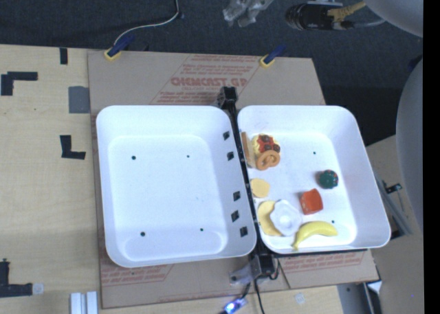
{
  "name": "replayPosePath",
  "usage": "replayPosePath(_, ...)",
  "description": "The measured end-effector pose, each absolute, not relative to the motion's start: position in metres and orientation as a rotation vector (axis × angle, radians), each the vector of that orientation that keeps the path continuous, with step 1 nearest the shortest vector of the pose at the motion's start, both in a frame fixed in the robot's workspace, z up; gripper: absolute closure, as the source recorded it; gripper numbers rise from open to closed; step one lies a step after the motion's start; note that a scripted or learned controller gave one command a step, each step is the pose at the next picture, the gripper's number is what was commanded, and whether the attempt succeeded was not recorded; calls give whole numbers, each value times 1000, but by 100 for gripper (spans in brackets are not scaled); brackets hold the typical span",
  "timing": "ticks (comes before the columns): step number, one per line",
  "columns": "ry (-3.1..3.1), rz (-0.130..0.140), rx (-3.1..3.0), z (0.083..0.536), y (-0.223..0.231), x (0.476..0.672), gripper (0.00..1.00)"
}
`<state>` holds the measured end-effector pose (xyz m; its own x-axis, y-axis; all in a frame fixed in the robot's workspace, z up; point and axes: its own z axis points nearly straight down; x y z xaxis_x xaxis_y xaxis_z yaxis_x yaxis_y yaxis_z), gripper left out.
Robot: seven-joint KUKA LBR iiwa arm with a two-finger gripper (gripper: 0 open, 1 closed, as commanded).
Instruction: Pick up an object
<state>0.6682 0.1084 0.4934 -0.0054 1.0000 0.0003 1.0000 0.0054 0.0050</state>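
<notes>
Closest to the camera, at the front of the right bin (357, 142), a yellow banana (315, 232) lay on its side. Just beside it, to the left, sat a white lumpy thing (284, 218) that rested on top of a flat yellow piece (265, 218). A little further back was a red block (311, 201), near the banana but not touching it. Left of the block, close to the wall between the bins, lay a small round yellow slice (260, 187). Behind the red block sat a dark green ball (328, 179). Further back again, by the middle wall, was a little pile of food toys (266, 151), tan and yellow with red and dark spots on top. A thin orange stick (245, 149) lay right along the wall next to the pile.

The left bin (110, 168) stood side by side with the right one, and their edges touched in the middle. Both bins sat on a brown cardboard sheet (206, 79) on the wooden counter (41, 113).

Far at the back, high over the dark floor, hung the end effector (244, 5). It was well apart from all the toys. It looked blurry, and I could not tell if it was apart or together. Nothing could be seen in it.
</notes>
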Motion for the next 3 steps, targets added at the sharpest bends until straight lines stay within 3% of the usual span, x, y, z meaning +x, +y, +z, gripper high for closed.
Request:
replayPosePath(1, 2225, 2, 2216, 536, 189, 643, 100)
replayPosePath(2, 2218, -1, 2224, 534, 104, 669, 100)
replayPosePath(3, 2218, -14, 2231, 445, 30, 668, 100)
